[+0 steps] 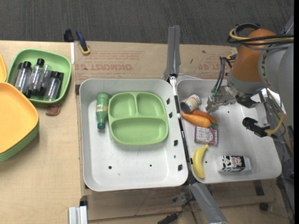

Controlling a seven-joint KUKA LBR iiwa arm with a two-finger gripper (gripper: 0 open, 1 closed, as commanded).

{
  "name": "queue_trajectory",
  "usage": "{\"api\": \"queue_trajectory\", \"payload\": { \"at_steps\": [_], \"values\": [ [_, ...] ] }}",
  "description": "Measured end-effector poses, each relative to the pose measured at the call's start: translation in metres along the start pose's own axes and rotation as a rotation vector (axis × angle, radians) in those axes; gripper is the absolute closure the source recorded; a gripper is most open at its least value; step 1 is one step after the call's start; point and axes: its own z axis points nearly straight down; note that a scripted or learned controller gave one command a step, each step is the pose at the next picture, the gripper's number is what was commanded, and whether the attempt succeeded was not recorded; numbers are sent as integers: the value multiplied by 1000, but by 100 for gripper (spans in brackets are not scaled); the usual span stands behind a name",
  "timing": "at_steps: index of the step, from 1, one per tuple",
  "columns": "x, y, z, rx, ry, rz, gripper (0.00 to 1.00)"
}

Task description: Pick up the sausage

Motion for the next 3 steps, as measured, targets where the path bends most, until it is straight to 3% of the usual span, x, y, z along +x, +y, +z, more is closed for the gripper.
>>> {"api": "queue_trajectory", "payload": {
  "at_steps": [1,2,3],
  "values": [
    [-92,12,0,-2,-2,104,100],
    [-97,-22,-55,1,-1,450,100],
    [-54,-11,1,4,0,739,100]
  ]
}}
